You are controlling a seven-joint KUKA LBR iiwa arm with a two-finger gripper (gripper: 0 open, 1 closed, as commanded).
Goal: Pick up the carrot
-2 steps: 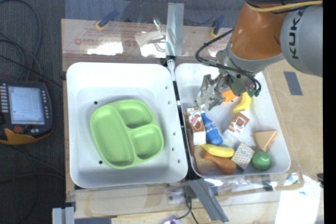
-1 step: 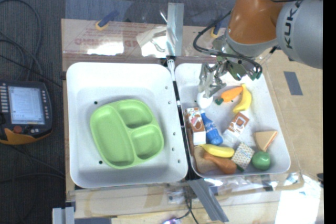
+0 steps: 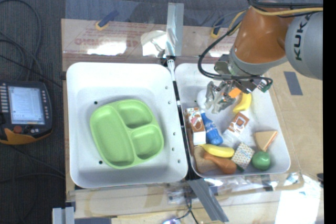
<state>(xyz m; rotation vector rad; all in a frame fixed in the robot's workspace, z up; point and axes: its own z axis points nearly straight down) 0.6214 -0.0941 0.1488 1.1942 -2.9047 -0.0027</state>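
Several toys are crowding the near end of your right bin [image 3: 281, 157], and the carrot [image 3: 224, 165] is lying there half-buried under a yellow banana [image 3: 218, 151], beside a green ball [image 3: 261, 160]. Farther back, the gripper [image 3: 220, 98] is hanging over the bin's far half, wrist pointing down. You cannot tell how its jaws are standing; something orange is showing against them.
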